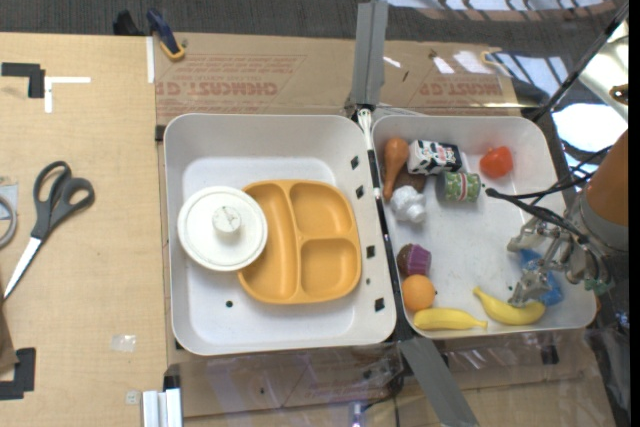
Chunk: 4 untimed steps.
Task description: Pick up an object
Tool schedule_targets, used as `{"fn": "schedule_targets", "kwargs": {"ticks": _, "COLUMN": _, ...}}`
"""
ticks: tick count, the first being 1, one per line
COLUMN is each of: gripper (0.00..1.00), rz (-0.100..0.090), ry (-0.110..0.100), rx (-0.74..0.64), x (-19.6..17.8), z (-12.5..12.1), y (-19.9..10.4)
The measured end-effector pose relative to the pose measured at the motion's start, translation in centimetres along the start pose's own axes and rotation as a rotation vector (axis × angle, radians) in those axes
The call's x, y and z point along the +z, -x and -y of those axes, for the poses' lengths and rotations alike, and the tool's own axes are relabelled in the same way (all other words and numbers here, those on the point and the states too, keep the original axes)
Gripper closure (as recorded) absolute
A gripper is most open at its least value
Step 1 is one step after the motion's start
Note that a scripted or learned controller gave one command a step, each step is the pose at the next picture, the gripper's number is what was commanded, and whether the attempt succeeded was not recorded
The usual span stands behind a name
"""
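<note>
A: Where is the gripper (535,277) just now?

B: Low in the right bin (470,130), at its near right corner, just above the right end of a banana (510,309). Whether it is open or closed I cannot tell; the metal parts and something blue there blur together.

A: So which step is this?

B: I judge it the reach, with nothing seen held. The next move calls for settling squarely over the banana and closing on it.

A: Anything in the way?

B: A second banana (448,319) and an orange (418,293) lie near to the left, and the bin wall is close. A can (461,187), a tomato (496,161) and a carrot (395,161) sit far off. The left bin (200,315) holds a yellow tray (305,245) and a white lid (222,227).
</note>
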<state>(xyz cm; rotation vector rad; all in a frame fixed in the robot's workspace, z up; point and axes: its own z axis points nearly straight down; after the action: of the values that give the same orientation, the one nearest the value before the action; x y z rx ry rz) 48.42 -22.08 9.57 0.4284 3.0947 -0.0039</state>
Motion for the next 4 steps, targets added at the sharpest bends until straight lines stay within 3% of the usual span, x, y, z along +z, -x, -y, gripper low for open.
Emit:
{"fn": "schedule_targets", "kwargs": {"ticks": 1, "gripper": 1.00, "rz": 0.000, "ry": -0.001, "rx": -0.004, "x": -0.9, "z": -0.1, "y": 0.1}}
{"fn": "schedule_targets", "kwargs": {"ticks": 2, "gripper": 1.00, "rz": -0.016, "ry": -0.001, "rx": 0.172, "x": 0.4, "z": -10.7, "y": -1.0}}
{"fn": "schedule_targets", "kwargs": {"ticks": 3, "gripper": 1.00, "rz": -0.012, "ry": 0.002, "rx": -0.280, "x": -9.4, "z": -4.8, "y": -1.7}}
{"fn": "schedule_targets", "kwargs": {"ticks": 4, "gripper": 1.00, "rz": -0.015, "ry": 0.001, "rx": -0.011, "x": 0.4, "z": -10.7, "y": 1.1}}
